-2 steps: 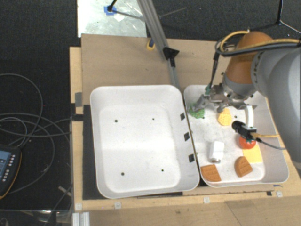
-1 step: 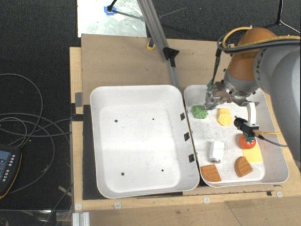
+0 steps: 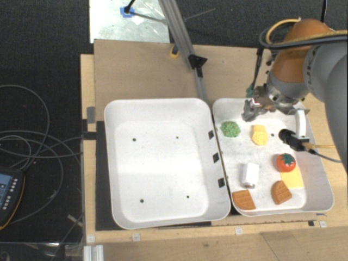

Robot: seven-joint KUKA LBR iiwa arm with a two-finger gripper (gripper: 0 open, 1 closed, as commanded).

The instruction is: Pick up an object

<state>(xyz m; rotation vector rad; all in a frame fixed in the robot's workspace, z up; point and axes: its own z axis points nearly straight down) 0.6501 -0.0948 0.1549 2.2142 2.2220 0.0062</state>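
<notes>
The grey arm [image 3: 326, 64] comes in from the right and bends down. Its orange band sits above the wrist. The gripper [image 3: 251, 112] points downward, hanging low.

Black cables [image 3: 32, 140] left of bench [image 3: 147, 69].

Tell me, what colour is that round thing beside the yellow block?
Red, with a green top: the tomato, camera view.

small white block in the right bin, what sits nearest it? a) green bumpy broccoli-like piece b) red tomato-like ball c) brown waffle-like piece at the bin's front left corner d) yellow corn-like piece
c: the small white block lies just above the brown waffle-like piece at the right white bin's front left corner, closer than any other item.
</notes>
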